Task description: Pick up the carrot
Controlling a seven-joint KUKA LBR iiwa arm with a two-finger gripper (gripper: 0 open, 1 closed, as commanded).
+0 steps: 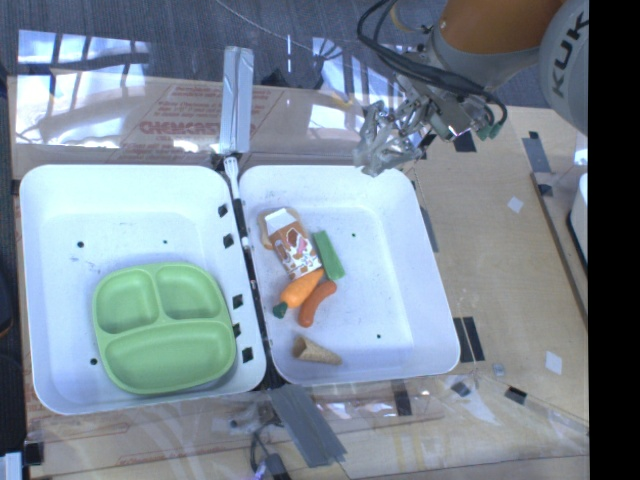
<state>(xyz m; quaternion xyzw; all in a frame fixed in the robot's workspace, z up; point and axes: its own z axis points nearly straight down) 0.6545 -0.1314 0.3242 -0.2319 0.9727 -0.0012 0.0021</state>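
Note:
The carrot (297,292), orange with a dark green stub at its lower left end, lies in the right bin (400,268) left of centre. An orange-red sausage-like piece (315,304) lies against it on the right. My gripper (380,156) hangs over the bin's far rim, well up and to the right of the carrot, with nothing visible between its fingers.
Beside the carrot lie a small printed carton (291,243), a green stick (329,254) and a tan cone (315,350). The left bin (60,228) holds a green divided plate (163,326). A clear plastic sheet and a metal bar (237,98) stand behind the bins.

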